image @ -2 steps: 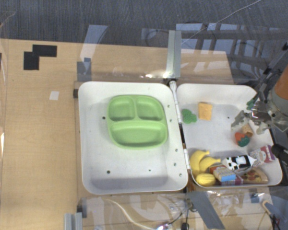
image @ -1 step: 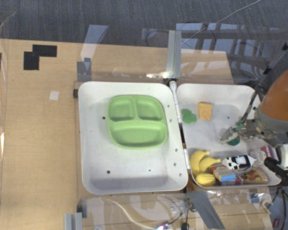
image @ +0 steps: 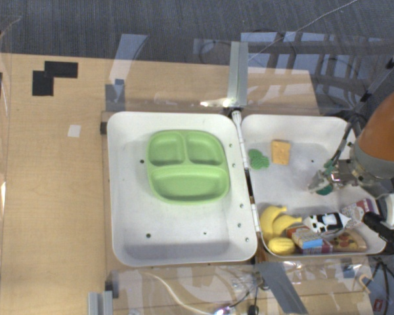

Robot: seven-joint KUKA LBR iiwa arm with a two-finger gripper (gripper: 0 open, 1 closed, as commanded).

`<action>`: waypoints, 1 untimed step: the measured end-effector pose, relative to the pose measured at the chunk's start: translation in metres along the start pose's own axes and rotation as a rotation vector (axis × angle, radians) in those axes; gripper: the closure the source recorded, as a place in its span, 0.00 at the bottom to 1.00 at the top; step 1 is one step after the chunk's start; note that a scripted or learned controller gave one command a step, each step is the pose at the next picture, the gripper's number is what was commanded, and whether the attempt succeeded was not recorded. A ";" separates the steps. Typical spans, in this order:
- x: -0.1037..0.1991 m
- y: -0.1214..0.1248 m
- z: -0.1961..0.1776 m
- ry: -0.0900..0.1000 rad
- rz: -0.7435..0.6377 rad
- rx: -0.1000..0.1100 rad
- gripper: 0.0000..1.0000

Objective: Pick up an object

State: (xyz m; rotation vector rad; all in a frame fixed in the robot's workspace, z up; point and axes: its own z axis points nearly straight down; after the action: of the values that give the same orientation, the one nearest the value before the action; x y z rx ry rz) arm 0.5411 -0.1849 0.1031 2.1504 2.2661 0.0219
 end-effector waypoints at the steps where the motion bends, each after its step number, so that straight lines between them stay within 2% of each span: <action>1: -0.014 0.026 0.001 0.011 -0.003 0.012 1.00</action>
State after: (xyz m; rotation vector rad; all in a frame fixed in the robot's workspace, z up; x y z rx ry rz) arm 0.5675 -0.1976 0.1024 2.1579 2.2808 0.0203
